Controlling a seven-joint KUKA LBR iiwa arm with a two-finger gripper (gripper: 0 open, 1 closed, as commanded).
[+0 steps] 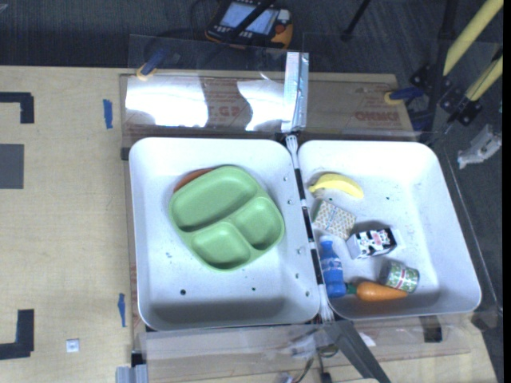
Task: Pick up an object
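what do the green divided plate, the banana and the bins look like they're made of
Green divided plate: seems moulded plastic, matte, with even colour and soft rounded ridges. Banana: probably a plastic toy, given its smooth uniform yellow, though a real one can't be excluded. Left bin and right bin: apparently white plastic, slightly glossy, with rounded corners.

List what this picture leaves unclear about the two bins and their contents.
- An orange thing in the left bin: the green divided plate covers nearly all of it.
- Labels on the blue bottle, green can and black-and-white carton: too small to read.
- The patterned packet under the banana: print too blurred to identify.
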